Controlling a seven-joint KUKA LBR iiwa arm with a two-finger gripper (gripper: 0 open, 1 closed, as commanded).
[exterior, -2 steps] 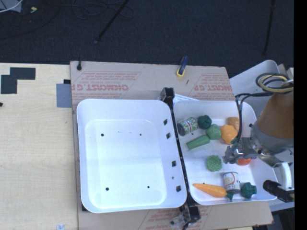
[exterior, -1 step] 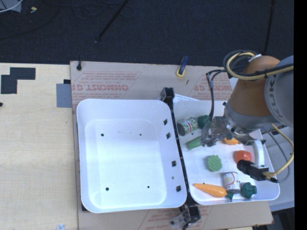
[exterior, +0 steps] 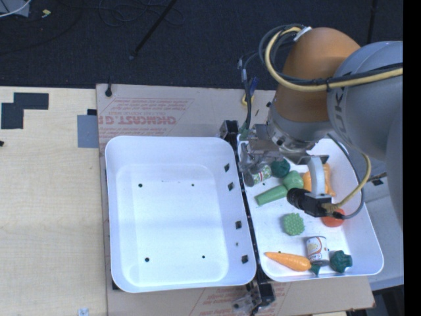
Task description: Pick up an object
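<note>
Robot arm reaches down into the right bin of toys on the desk.

The pincer hangs low at the bin's upper-left corner, just beside a small can that lies at its tips; whether it is wide or narrow cannot be told. A green cylinder lies just below it, a green knobbly ball farther down, and a carrot, a second can and a dark green piece sit well apart along the near edge. The left bin stands alongside.
</note>
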